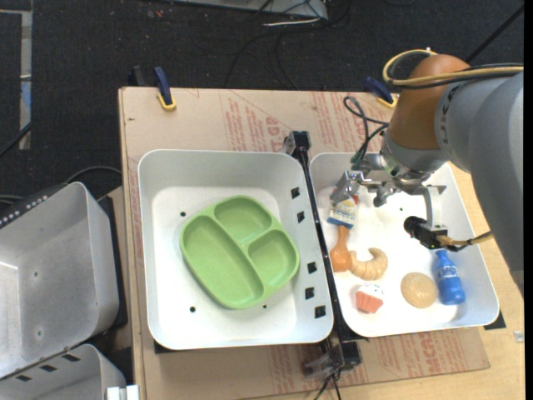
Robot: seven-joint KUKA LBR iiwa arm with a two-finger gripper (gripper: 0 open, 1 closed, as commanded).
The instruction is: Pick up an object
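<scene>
While its grip state (fingers obscured) cannot be told, the hand (pixel 360 188) hovers just above the brush (pixel 341 233).

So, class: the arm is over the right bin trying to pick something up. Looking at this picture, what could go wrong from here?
1. The gripper hangs near the bin wall, above a small blue-and-white item; a descent could strike the wall.
2. The orange toy and croissant touch, so grasping one may drag the other.
3. The blue bottle lies beside the round bun; a nudge could roll it.
</scene>
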